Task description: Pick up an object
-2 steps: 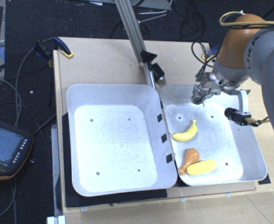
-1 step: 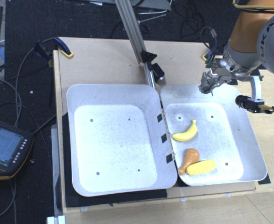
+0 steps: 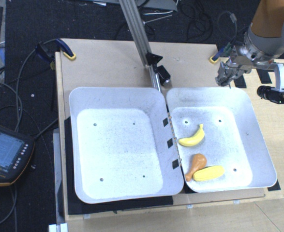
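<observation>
A yellow banana [image 3: 192, 137] lies in the middle of the right bin [image 3: 246, 129]. Closer to the front of that bin an orange-brown drumstick-shaped piece [image 3: 196, 164] touches a yellow oblong piece [image 3: 208, 173]. My gripper [image 3: 225, 79] hangs above the right bin's far edge, well behind and to the right of the banana. Nothing shows between its fingertips.
The left bin [image 3: 117, 144] sits beside the right one on the wooden bench. A slanted metal pole [image 3: 141, 33] with a black clamp [image 3: 158, 71] stands behind the gap between the bins. Yellow clamps [image 3: 68, 55] hold the bench's far corners. A handheld pendant [image 3: 4, 153] lies off the left side.
</observation>
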`<state>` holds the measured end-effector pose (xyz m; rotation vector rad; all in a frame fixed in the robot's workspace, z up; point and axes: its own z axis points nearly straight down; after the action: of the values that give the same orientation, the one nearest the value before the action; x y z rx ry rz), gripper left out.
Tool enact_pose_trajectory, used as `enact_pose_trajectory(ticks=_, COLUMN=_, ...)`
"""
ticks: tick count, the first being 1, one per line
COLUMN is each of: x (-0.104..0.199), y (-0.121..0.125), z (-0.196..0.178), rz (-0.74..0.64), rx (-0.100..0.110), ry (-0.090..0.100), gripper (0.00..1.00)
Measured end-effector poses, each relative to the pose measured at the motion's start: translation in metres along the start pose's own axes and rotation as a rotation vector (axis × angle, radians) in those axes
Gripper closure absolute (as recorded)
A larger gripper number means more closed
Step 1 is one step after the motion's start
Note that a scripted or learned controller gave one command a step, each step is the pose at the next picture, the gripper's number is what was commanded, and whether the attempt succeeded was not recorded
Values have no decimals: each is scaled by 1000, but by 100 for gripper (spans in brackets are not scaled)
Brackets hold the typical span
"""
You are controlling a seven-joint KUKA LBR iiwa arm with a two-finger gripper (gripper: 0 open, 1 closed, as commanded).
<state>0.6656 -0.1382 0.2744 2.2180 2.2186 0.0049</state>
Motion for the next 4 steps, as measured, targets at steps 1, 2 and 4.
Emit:
enact_pose_trajectory(ticks=1, x=46, y=-19, z=-3, rz=-3, rx=4, ry=2, gripper=100)
enact_pose_trajectory(ticks=2, x=87, y=-42, z=-1, rz=-3, rx=5, ry=2, gripper=100)
enact_pose_trajectory(ticks=4, x=176, y=-83, z=18, rz=-4, rx=7, ry=2, gripper=100)
